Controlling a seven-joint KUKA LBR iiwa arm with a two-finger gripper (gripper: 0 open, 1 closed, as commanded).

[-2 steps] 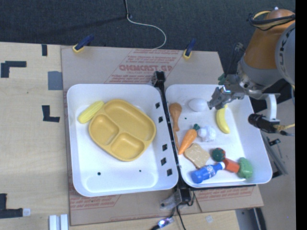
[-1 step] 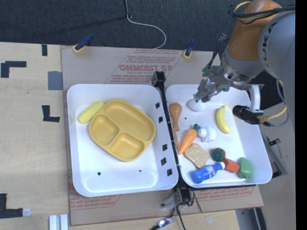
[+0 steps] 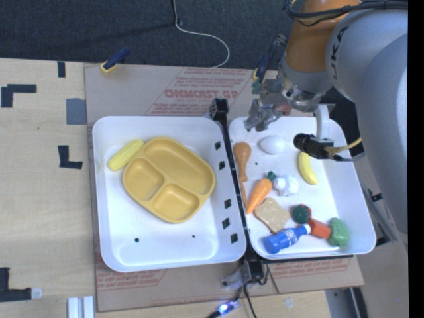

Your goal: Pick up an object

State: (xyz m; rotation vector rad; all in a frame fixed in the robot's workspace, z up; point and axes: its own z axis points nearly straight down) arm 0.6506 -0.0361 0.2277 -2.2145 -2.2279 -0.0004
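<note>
My gripper (image 3: 260, 118) hangs over the far left part of the right bin (image 3: 344, 144), just above and left of a white egg (image 3: 271, 144). Nothing shows between its fingers, which look slightly apart. Below it lie a tan drumstick (image 3: 242, 156), an orange carrot (image 3: 259, 194), a yellow banana (image 3: 307, 169), a slice of toast (image 3: 271, 214), a blue bottle (image 3: 285, 238), and red and green toy pieces (image 3: 328, 229).
The left bin (image 3: 112, 244) holds a yellow divided tray (image 3: 167, 178) and a yellow corn cob (image 3: 125, 155) beside it. Black clips (image 3: 228, 177) run along the divider between the bins. The grey arm (image 3: 371, 58) fills the upper right.
</note>
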